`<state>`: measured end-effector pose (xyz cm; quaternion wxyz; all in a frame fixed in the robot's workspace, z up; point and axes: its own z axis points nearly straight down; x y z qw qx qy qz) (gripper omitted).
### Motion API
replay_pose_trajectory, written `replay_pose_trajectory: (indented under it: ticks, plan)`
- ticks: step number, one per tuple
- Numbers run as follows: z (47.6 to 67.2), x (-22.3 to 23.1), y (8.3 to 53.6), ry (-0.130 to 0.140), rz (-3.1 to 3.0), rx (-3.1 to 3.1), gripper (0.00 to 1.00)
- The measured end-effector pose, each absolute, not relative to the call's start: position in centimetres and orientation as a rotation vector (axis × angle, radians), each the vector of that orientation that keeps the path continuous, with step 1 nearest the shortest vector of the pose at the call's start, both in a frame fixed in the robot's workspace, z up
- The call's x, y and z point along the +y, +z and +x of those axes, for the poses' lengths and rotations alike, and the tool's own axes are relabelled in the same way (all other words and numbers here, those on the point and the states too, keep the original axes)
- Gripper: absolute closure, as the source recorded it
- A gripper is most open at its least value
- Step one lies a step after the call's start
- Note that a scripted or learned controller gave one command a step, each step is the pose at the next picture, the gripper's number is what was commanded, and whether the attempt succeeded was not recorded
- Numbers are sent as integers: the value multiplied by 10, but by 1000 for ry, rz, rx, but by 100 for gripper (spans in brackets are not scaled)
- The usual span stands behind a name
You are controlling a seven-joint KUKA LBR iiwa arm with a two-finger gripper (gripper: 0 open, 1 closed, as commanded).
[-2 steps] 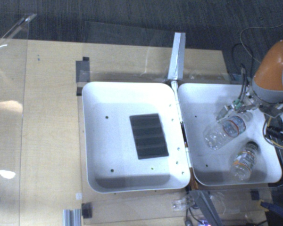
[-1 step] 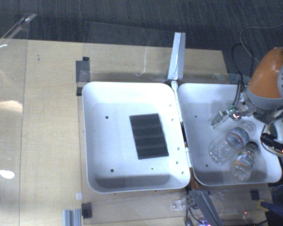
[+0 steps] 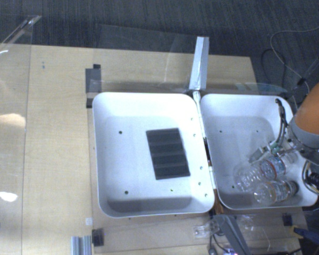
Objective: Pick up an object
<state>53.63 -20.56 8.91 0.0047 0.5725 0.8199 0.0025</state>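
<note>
A pale wooden bench (image 3: pixel 48 158) stands on dark grey carpet (image 3: pixel 122 4), with clear plastic sheeting (image 3: pixel 10 121) at left.

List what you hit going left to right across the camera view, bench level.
Bare wooden bench → left white bin → dark ribbed block inside it → right white bin → clear glass items clustered in it → robot arm with orange band.

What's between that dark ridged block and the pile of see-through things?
Camera view: bare white floor, then the bins' adjoining rims between the dark block and clear objects.
</note>
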Motion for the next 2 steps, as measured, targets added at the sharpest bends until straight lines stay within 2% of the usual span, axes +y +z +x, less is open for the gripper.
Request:
replay_pose_trajectory:
  ticks: [1,2]
  plan:
    - [495,-204,91,16,1738,2591,0]
    - [499,-200,103,29,1733,2591,100]
